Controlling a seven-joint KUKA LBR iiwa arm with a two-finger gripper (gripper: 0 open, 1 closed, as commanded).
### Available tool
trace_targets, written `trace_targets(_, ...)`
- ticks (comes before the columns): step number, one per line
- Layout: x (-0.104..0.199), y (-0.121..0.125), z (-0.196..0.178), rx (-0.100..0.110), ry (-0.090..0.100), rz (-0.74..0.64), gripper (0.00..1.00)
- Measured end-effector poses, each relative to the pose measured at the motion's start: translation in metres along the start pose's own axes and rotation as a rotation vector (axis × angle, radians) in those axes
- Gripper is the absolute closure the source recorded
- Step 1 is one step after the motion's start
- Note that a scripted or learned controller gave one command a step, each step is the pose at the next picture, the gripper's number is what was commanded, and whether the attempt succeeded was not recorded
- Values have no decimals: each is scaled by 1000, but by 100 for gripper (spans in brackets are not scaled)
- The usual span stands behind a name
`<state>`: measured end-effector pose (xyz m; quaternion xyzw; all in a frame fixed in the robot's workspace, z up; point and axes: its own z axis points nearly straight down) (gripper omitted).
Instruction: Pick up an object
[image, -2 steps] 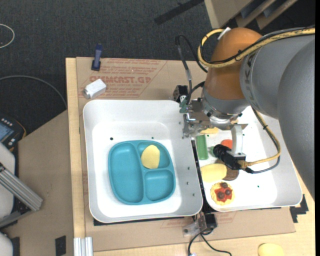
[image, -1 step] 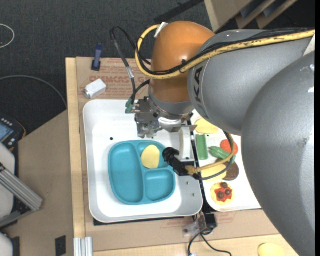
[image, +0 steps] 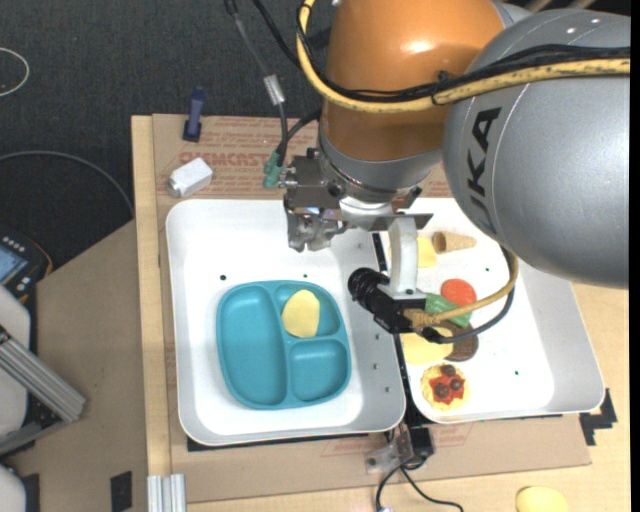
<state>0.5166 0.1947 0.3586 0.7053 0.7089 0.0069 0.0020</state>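
Note:
My gripper (image: 309, 232) hangs over the back of the left white bin (image: 195, 300), just above and behind a blue divided tray (image: 262, 350). A yellow lemon-like piece (image: 301, 313) lies in the tray's upper right compartment, a short way in front of the gripper. In the right bin (image: 560, 360) lie an ice cream cone (image: 452, 241), a red tomato-like piece (image: 459, 291), a green piece (image: 437, 303), a brown disc (image: 463, 347) and a small tart with berries (image: 445, 385). The big grey arm hides the back of the right bin.
Behind the bins, on the cardboard (image: 160, 160), lie a small white block (image: 190, 177) and a blue object (image: 194, 115). A yellow thing (image: 540, 498) sits off the bench at the bottom right. Cables hang near the gripper's left side.

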Motion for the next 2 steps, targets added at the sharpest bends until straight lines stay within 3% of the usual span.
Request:
trace_targets(1,-68,10,-150,-9,-3,12,100)
trace_targets(2,-87,-40,-43,25,-10,8,100)
